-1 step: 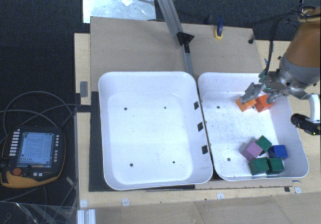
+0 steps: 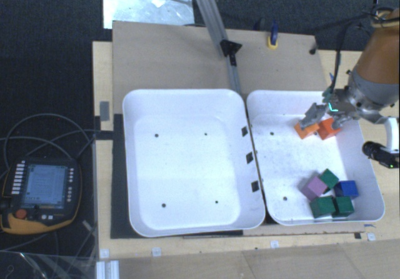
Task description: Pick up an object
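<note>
Orange, the small plastic block (image 2: 317, 128) lies in the right white bin (image 2: 281, 165) under the gripper (image 2: 322, 116), whose fingers seem open around it, so closing and lifting should come next.

Two white bins (image 2: 187, 99), side by side. Blocks: two orange (image 2: 317, 129), one purple (image 2: 313, 187), three green (image 2: 329, 178), one blue (image 2: 345, 188). One gripper (image 2: 324, 115), one pendant (image 2: 41, 195) left of bench.

Objects in right bin (image 2: 275, 106)
Orange blocks (image 2: 319, 129) at upper area; purple block (image 2: 313, 187), green blocks (image 2: 325, 207) and blue block (image 2: 347, 189) clustered at lower right corner.
</note>
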